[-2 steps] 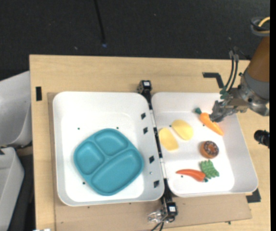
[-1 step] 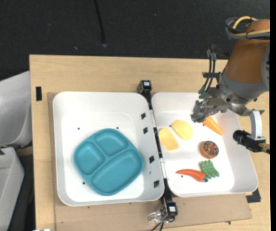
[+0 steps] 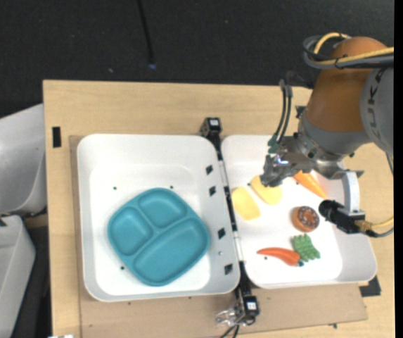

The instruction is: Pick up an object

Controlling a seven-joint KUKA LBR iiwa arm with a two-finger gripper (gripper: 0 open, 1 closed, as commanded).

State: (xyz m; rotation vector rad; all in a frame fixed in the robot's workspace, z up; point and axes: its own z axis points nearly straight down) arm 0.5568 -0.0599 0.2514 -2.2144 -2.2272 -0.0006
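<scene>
In the right half of the frame, the grey arm's two-finger gripper (image 3: 273, 174) is seen low over the shallow white right-hand bin (image 3: 356, 263), at its upper left part. Whether the gripper is spread or pressed together cannot be told from this slanted view, and nothing is shown to be pinched.

Directly under the gripper, a pale yellow flat wedge (image 3: 269, 193) is found, and just beside it, lower left, a second yellow rounded piece (image 3: 245, 204) lies near the bin's wall. An orange carrot-shaped toy (image 3: 311, 184) is partly hidden to the right of the wrist. Further down the frame lie a brown round ring-shaped toy (image 3: 305, 218), a green leafy toy (image 3: 305, 248) and a red-orange pepper toy (image 3: 278, 255). A blue divided plastic plate (image 3: 159, 236) rests in the left-hand white bin (image 3: 92, 153).

The yellow wedge is judged the likely target. Several failures are to be feared: the thin wedge may be pressed flat and slip out; its yellow neighbour may be nudged against the wall; the carrot toy may be knocked by the wrist; a closure on nothing may pass unnoticed
</scene>
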